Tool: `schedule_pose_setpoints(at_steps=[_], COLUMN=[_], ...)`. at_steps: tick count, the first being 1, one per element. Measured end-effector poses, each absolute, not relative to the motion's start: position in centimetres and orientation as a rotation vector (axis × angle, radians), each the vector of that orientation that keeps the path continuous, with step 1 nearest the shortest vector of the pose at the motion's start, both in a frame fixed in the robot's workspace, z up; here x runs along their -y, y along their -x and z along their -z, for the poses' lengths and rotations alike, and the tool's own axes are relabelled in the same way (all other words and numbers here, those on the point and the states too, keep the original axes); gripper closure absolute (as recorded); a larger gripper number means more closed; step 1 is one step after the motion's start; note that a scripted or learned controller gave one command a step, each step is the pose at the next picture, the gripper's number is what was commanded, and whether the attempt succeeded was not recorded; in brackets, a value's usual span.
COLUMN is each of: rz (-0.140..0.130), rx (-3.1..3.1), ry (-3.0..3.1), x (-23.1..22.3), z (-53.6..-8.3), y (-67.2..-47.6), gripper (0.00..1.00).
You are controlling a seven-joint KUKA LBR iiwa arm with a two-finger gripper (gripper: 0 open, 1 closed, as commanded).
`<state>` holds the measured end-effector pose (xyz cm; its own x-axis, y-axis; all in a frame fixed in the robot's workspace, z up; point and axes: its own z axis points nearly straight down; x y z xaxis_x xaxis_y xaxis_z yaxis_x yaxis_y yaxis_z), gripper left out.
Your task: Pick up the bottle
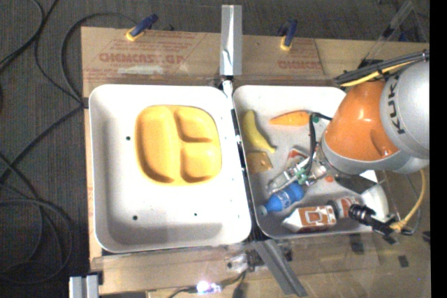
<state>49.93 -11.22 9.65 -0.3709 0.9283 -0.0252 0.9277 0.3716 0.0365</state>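
The bottle (282, 199) lies on its side in the near half of the right bin (293, 95), towards the wall between the two bins. It is small, of clear plastic with a bright blue wrap and a blue end. That blue end points to the near left, and the clear body slants up and to the right.

The far end of the bottle runs into a tangle of clear wrapping and thin wires below the gripper (306, 169), and its outline is lost there. The gripper sits over that spot, close above the bottle's clear end. The wrist hides most of it, so I cannot tell how far it is open or whether it has hold of anything. The arm (363, 129), with its broad orange band and grey shell, covers the right side of this bin, and the frame's edge cuts it off.

Nearest the front wall of the right bin lies a flat white and orange packet (314, 217), just beside the bottle's blue end. A small red and white thing (342, 206) to its right is too small to make out. Farther back, by the dividing wall, is a small tan piece (260, 162), with a banana (255, 132) just beyond it. An orange carrot (290, 118) lies farthest back.

The left bin (112, 150) holds a yellow tray (178, 143) with several compartments, set towards its far half.

Beyond both bins a cardboard sheet (174, 56) covers the bench.
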Motion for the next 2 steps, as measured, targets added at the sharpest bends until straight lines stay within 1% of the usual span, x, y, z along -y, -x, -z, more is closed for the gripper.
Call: schedule_pose_setpoints(at_steps=[1,2], rz=[0.002,-0.005], rx=[-2.598,-2.523], ry=[-1.767,-1.861], x=[7.8,10.6], z=[-23.4,-10.3], y=[-52.3,-50.9], gripper=[0.0,0.0])
